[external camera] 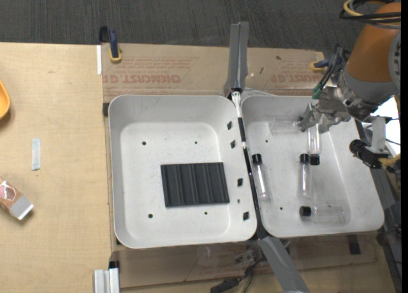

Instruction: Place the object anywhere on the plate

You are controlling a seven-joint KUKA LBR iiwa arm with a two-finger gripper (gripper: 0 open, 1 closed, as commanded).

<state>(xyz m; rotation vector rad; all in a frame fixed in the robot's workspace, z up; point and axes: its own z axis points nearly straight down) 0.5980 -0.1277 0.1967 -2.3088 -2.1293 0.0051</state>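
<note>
Nearest the camera, at the bottom edge, grey metal struts [280, 266] and some cabling run under the near rims of the two bins; they are cut off by the frame and hard to read.

Just beyond, the left white bin [127, 158] holds a dark ribbed plate [194, 183] lying flat near its middle, slightly toward the near side. A grey upright post [239, 56] stands at the far end of the seam between the bins.

The right white bin [363, 215] holds several clear tubes with black caps, faint against the white floor. One tube [259, 174] lies along the bin's left wall, cap at its far end. A second tube [304, 177] lies near the middle, lengthwise. A third tube [323, 213] lies crosswise close to the near rim, its clear body barely showing.

The claw [313, 123] hangs over the far part of the right bin with a clear tube [313, 142] hanging upright between its fingers, black cap at the bottom end. The fingers are clamped on that tube's top. The arm [373, 56], grey with an orange band, is cut off at the right edge.

On the tabletop [51, 94] to the left lie a small pale strip [36, 154], a wrapped packet [14, 199] and the edge of an orange object [3, 100], both partly cut off. Clamps [111, 43] hold brown cardboard [166, 72] at the far side.
</note>
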